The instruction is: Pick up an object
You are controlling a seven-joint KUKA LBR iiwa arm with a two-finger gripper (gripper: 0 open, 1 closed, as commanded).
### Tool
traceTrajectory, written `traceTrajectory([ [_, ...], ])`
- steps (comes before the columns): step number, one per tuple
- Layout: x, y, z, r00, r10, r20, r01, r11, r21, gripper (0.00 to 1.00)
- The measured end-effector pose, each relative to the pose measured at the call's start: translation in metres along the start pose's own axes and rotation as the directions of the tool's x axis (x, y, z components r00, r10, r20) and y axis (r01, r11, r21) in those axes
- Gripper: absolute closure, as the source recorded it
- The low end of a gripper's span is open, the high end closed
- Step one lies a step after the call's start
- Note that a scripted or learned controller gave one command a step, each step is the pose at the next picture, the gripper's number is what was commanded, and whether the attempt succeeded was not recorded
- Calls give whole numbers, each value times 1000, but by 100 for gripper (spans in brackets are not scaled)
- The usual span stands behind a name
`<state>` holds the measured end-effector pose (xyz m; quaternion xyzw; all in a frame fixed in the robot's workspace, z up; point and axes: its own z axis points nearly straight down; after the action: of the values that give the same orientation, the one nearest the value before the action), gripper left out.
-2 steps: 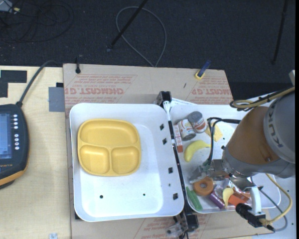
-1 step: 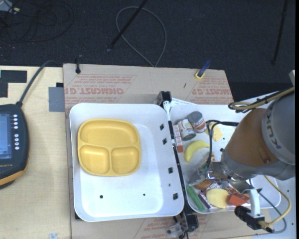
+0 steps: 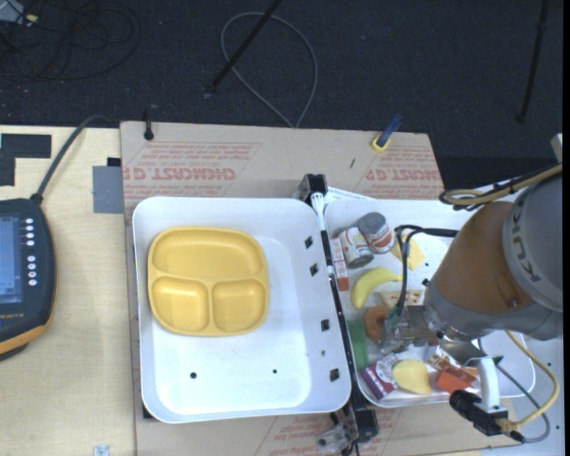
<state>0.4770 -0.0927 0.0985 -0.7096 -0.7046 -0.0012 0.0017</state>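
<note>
Here the arm (image 3: 489, 264) leans in from the right, wrist bent down over the right bin (image 3: 437, 399); its gripper (image 3: 399, 323) sits low among the clutter, grip impossible to tell; a banana (image 3: 372, 284) lies just above-left of it, a can (image 3: 366, 238) farther up; the yellow tray (image 3: 209, 280) sits well left.

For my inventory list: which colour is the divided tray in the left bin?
Yellow; the divided tray shows plainly in the camera view.

Two white bins (image 3: 161, 369), one yellow tray (image 3: 209, 281), one can (image 3: 366, 236), one banana (image 3: 372, 283).
</note>
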Motion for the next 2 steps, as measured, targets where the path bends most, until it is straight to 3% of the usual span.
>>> traceTrajectory([
  [1, 0, 0, 0, 1000, 3, 0, -3, 1000, 1, 0],
  [2, 5, 92, 7, 1000, -10, 5, 10, 1000, -8, 0],
])
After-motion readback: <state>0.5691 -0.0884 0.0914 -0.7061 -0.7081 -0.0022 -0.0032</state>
